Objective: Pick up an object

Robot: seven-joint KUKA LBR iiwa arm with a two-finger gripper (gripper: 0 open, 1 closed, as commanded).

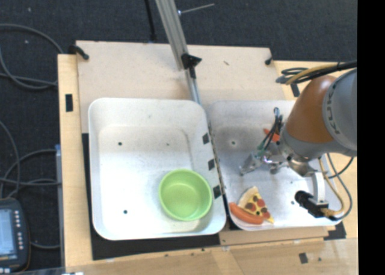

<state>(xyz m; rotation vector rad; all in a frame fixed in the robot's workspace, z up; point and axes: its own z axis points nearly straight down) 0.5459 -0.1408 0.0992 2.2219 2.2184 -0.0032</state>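
A green bowl (185, 194) sits in the near right corner of the left bin (120, 117), round, plain and upright, its rim close to the bin's wall. In the right bin (234, 123) lies a slice of toy pizza (254, 202), pale yellow with dark and red spots, and touching its near edge a red-orange sausage (245, 214); both rest at the bin's near edge, towards its left corner.

My arm (322, 111) comes in from the right and bends down over the right bin, the orange band bulging above the grey wrist. My tool (255, 162) hangs low over the middle of that bin, pointing left, just above the pizza slice in the picture and apart from it. Whether its fingers are spread or pressed together I cannot tell from this angle; I see nothing between them. A black fitting with cables (310, 203) dangles from my wrist near the bin's right corner.

By count: two white bins side by side on the desk (132, 69), one bowl, one pizza slice, one sausage. A metal pole (171, 21) slants across the far edge of the desk.
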